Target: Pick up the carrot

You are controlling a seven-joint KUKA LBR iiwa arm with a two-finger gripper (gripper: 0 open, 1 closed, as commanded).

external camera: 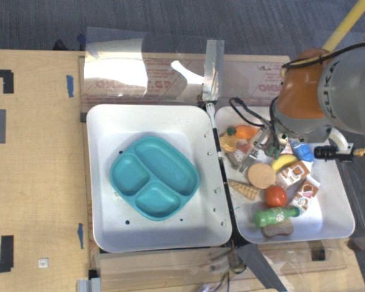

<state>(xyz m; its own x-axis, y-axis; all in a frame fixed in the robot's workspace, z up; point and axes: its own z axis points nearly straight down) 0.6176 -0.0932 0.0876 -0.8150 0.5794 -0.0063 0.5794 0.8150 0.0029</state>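
Carrot point(246, 131) lies ungrasped at the right bin's point(337, 221) far end, gripper point(255, 150) just near of it, finger state unclear.

Grey arm point(347, 90) reaches in from right — fingers point(255, 149) angled downward

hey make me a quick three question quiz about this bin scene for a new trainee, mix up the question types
1. True or false: the teal divided plate lies in the right bin.
2. Multiple choice: the gripper is over which bin? A) left bin B) right bin C) neither
3. Short answer: what colour is the round toy just above the green bottle?

Key
1. False; it lies in the left bin.
2. B; it is down among the toys, near the carrot.
3. Red.
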